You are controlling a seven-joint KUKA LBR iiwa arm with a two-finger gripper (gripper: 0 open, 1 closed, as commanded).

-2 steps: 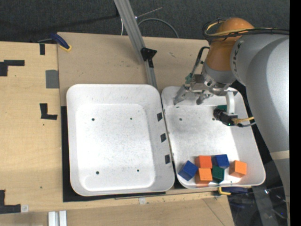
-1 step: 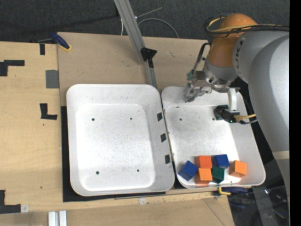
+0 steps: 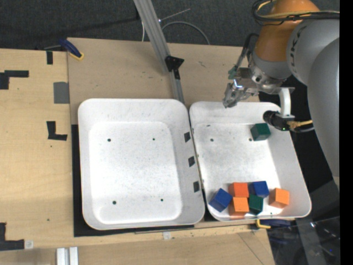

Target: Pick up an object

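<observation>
Hovering over the right bin (image 3: 287, 148)'s far rim, the gripper (image 3: 231, 98)'s state cannot be told.

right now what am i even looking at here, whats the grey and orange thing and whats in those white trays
You are looking down at a slant from one fixed camera above a wooden bench. The grey and orange thing is a robot arm reaching in from the right. At its tip is a small two-finger gripper for picking things up; it hangs over the far edge of the right bin, with nothing visible between its fingers.

Two shallow white bins sit side by side. The left bin is beside the right bin, which holds small blocks: a lone green block near the far side, and a cluster at the near edge made of two blue blocks, three orange blocks and a dark green block. A metal pole slants up behind the bins.
</observation>
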